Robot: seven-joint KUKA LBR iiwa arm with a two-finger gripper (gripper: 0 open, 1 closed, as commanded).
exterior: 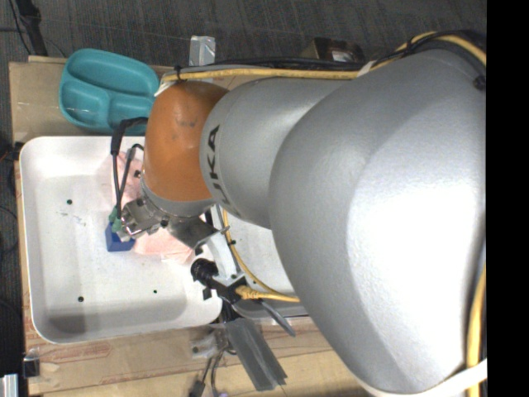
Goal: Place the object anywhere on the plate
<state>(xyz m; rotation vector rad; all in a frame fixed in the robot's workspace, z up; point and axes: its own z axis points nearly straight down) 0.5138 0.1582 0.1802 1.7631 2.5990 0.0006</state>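
1. The grey arm (347, 180) is reaching in from the right and covering most of the bench, with its orange band (178, 143) sitting over the upper right part of the left bin (58, 222).
2. The gripper (136, 217) is hanging low over that bin, just below the orange band, and the wrist is hiding its working end, so I cannot tell how wide it is standing or whether it is gripping anything.
3. A small blue block (118, 240) is lying at the gripper's lower left edge, touching or nearly touching it; whether it is resting on the bin floor or being held cannot be told.
4. A pale pink plate (157, 242) is showing in patches around the gripper, lying on the bin floor and mostly covered by the wrist; the blue block is sitting at its left edge, and whether it is on the plate or just beside it cannot be told.
5. A black cable (117, 160) is running down from the band toward the gripper.
6. A teal plastic object (103, 89) with a rounded, two-lobed shape is resting on the bench just beyond the bin's top edge, apart from the gripper.
7. The right bin (260, 259) is showing as a narrow white strip under the arm.
8. A yellow cable (248, 284) is looping beside a black fitting near the bin's lower right corner.
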